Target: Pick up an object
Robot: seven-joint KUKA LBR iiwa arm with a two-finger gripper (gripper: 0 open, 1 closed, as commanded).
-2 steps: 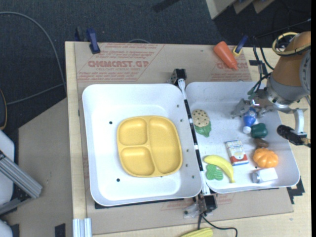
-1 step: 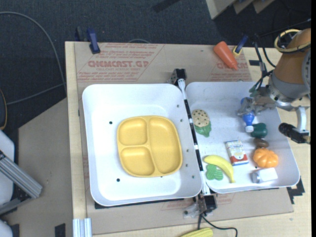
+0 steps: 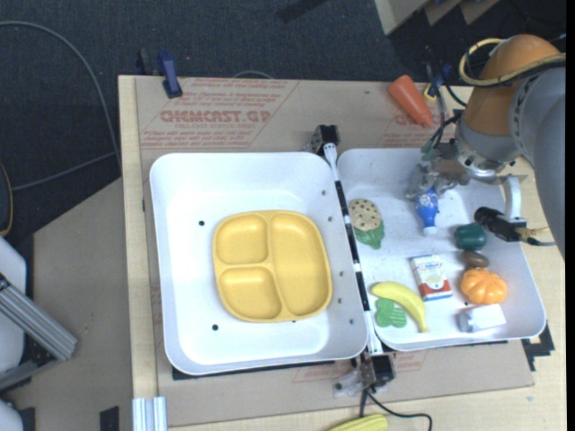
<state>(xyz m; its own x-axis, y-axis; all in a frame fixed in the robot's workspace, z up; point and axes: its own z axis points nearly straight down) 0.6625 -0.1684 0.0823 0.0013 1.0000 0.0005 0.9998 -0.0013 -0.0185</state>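
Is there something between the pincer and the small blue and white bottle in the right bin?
Nothing visible. The pincer is right above the bottle at the back of the right bin. The dark green object lies apart, to the side.

Two white bins, the left bin (image 3: pixel 171 241) holding one yellow divided plate (image 3: pixel 271 265), the right bin (image 3: pixel 526 308) one banana (image 3: pixel 402 300), one orange pumpkin (image 3: pixel 483 286), one small carton (image 3: pixel 432 276), one blue-and-white tube (image 3: pixel 428 209), one cookie (image 3: pixel 364 212)
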